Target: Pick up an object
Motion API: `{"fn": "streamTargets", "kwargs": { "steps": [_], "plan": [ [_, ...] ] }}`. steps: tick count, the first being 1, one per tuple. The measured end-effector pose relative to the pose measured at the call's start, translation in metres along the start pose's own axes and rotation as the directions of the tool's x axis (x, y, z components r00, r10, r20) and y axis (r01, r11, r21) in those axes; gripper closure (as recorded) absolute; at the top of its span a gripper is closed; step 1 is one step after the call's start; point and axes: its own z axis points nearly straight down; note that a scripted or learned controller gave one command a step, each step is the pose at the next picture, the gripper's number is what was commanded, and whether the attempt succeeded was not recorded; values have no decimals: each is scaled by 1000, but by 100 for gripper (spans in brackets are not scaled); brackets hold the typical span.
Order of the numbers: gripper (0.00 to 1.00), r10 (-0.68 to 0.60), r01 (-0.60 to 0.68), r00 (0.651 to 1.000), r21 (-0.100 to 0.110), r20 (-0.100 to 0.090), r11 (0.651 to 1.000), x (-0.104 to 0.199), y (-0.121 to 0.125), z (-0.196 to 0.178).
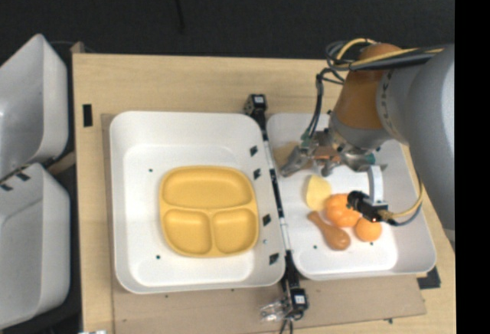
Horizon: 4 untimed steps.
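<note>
Pale wooden bench (191, 80) – black floor beyond, white seats (27, 103) at left.

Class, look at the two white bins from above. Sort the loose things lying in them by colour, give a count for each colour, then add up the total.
Yellow: 2, the yellow plastic three-compartment tray and the pale yellow wedge-shaped piece.
Orange: 2, the round orange ball and the smaller round orange ball.
Tan-brown: 1, the tan-brown drumstick-shaped piece.
Total: 5

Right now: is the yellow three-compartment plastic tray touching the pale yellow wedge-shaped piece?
Apart. The camera view shows the yellow three-compartment tray in the left bin, the pale yellow wedge in the right bin.
</note>
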Motion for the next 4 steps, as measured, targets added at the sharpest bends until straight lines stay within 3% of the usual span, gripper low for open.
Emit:
{"fn": "streamTargets", "kwargs": {
  "steps": [1, 4],
  "plan": [
    [100, 5, -5, 1000, -5, -1, 1000, -1, 2, -12],
    [100, -8, 8, 1000, -4, 2, 1000, -2, 10, -170]
  ]
}}
